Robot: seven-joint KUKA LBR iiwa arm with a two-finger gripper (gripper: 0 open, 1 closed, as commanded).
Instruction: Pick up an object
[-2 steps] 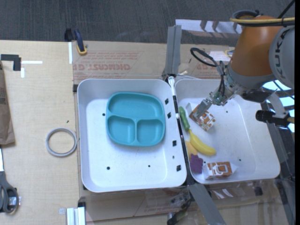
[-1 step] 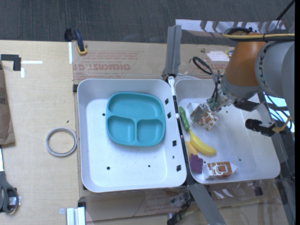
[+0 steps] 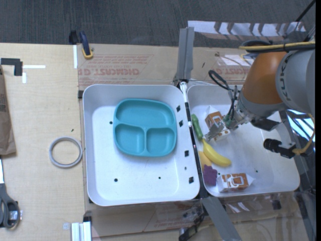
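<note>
My gripper [image 3: 219, 131] hangs low in the right bin [image 3: 273, 157], over its left half, just above the banana's upper end. A yellow banana [image 3: 215, 154] lies below it. An orange and white carton [image 3: 214, 119] sits right behind the gripper. A green pod-like item [image 3: 197, 126] lies along the bin's left wall. A purple item [image 3: 209, 174] and a second orange and white carton [image 3: 234, 182] rest near the front edge.
The left bin [image 3: 100, 149] holds a teal divided plate [image 3: 145, 127]. A roll of tape [image 3: 65, 151] lies on the bench to the left, scissors [image 3: 7, 212] at the lower left corner. The arm's grey and orange body [image 3: 273, 79] covers the right bin's back right.
</note>
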